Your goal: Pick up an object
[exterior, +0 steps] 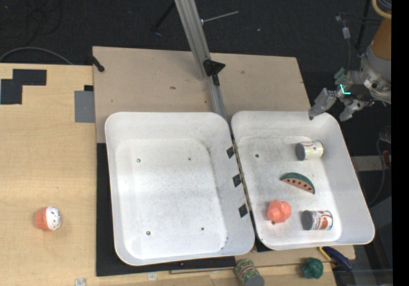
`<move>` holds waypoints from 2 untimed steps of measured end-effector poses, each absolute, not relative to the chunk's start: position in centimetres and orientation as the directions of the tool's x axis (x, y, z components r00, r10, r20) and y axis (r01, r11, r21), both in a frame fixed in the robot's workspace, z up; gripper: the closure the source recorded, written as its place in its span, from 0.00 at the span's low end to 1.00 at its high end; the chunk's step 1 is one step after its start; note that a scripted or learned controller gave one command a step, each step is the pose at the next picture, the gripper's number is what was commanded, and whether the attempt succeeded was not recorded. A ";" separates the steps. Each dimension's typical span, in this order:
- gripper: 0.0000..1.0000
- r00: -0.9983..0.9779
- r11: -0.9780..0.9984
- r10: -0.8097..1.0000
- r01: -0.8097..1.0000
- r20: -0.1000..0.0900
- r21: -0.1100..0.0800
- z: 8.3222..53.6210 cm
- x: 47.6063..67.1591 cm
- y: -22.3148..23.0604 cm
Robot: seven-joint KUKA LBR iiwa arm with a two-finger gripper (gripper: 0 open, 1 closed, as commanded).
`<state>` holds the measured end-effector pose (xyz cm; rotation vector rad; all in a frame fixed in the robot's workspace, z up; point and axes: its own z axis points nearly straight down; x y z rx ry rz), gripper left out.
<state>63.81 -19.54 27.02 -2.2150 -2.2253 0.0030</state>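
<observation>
**Choosing a target in the right bin**

Nearest the camera, a small dark can [248, 272] and a green lump [312, 268] are lying on the bench just below the right bin [348, 157]; ignore them. Inside that bin, four candidates are waiting: a red-labelled can [317, 220] on its side near the front edge, a red lump [278, 211] just left of it, a watermelon-slice toy [298, 182] in the middle, and a small white can [309, 150] toward the back. The gripper [332, 104] is hovering over the bin's far right corner, fingers spread apart and empty. You are best aiming for the white can, the closest; centre over it, align the fingers across its short axis, then descend straight.
</observation>
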 end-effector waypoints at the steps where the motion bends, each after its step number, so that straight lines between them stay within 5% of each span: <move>1: 0.00 -0.004 0.004 1.000 1.000 0.002 -0.007 21.6 64.8 -19.3; 2: 0.00 -0.005 0.005 1.000 1.000 0.002 -0.008 15.4 65.0 -18.6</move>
